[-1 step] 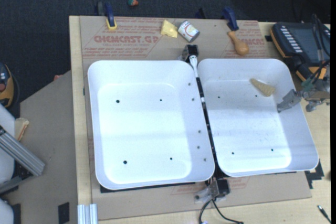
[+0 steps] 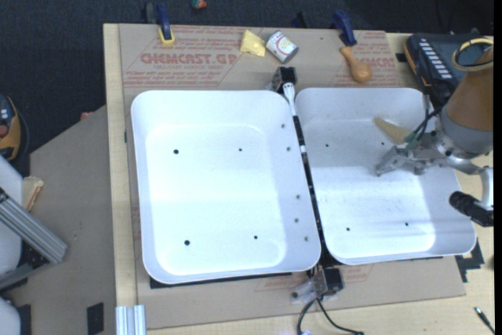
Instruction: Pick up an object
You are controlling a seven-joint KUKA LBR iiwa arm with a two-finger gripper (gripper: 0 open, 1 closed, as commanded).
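A flat tan object (image 2: 389, 128) lies in the right bin (image 2: 353, 239), near its back right part. My gripper (image 2: 386, 164) reaches in from the right and sits low over the bin floor, just in front of and slightly left of the tan object. The arm's grey wrist and orange band (image 2: 473, 104) hang over the bin's right rim and hide that corner. I see nothing between the fingers.
The left bin (image 2: 157, 247) stands beside it. On the board behind the bins lie a yellow piece (image 2: 252, 44), a small white can (image 2: 281, 48) and a wooden-handled tool (image 2: 355, 66). Blue clamps (image 2: 164, 22) grip the back edge. A black device (image 2: 430, 59) sits at the right.
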